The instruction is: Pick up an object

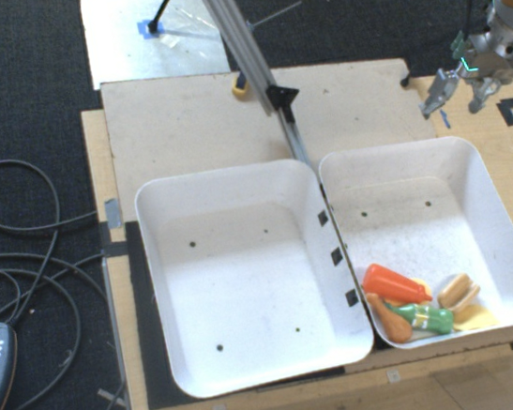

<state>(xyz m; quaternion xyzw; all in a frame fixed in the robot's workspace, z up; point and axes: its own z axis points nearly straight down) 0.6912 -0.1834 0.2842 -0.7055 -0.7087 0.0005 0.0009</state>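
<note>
Now the right bin (480,179) holds an orange carrot (395,282) and green bottle (424,317).

two white bins (235,188), one gripper (458,95) above them; below its fingers, one orange carrot (395,283), one green bottle (427,317), one hot dog (458,291).

No legible txt, labels, brands or nos. anywhere in view.

Toys (420,301) in right bin (480,177), near front wall; left bin (160,222) alongside; tool (457,93) behind right bin.
</note>
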